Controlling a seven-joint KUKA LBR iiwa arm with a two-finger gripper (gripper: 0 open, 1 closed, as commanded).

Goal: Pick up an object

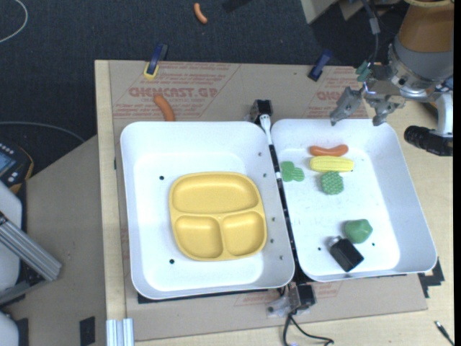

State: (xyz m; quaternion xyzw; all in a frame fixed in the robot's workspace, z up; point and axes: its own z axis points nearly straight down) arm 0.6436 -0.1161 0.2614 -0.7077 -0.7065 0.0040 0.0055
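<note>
Hovering with fingers spread and nothing between them, the gripper (359,111) hangs over the right bin's (414,193) far rim, and the nearest prize, the orange sausage (328,150), lies just nearer the camera, long axis running crosswise above the corn cob (331,164).

Both bins (144,193) look like smooth, slightly glossy white plastic. The yellow tray (216,215) is glossy plastic too. Under them lies matt brown cardboard (209,92), and the floor (72,20) is dark, rough carpet.
</note>
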